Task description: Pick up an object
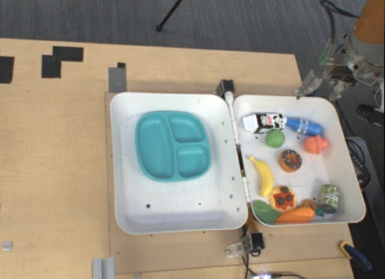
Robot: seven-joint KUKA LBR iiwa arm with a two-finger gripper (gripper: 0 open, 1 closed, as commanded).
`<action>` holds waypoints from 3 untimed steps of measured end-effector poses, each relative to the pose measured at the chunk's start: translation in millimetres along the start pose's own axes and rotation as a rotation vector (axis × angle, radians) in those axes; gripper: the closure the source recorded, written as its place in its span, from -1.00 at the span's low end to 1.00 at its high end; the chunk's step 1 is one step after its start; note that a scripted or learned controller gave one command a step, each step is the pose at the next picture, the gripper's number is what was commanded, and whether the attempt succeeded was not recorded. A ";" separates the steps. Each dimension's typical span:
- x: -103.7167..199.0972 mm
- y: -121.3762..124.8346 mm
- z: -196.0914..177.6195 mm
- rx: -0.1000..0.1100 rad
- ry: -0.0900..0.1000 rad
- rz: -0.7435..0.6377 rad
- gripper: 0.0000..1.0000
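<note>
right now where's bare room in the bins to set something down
Left bin: bare floor around the teal tray, widest along its near edge. Right bin: crowded, with one small patch between donut and can.

Pale wooden bench (54, 169) bearing two shallow white bins side by side: left bin (123, 151), right bin (346, 169); black tape patches (60, 60) near far left corner; small grey bracket (118, 78) behind left bin
</note>
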State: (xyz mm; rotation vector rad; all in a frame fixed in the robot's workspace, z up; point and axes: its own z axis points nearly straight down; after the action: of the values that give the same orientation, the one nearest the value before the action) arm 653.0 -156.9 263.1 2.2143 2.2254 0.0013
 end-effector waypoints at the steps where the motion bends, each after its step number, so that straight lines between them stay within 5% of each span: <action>1: -49.6 -62.8 78.5 0.003 0.000 -0.026 -1.00; 2: 20.8 -83.8 173.2 0.000 0.001 -0.029 -1.00; 3: 47.7 -54.5 176.0 -0.005 0.000 -0.268 -1.00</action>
State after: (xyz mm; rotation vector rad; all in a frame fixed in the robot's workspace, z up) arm 598.6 -109.6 86.9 1.8952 2.4978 0.0059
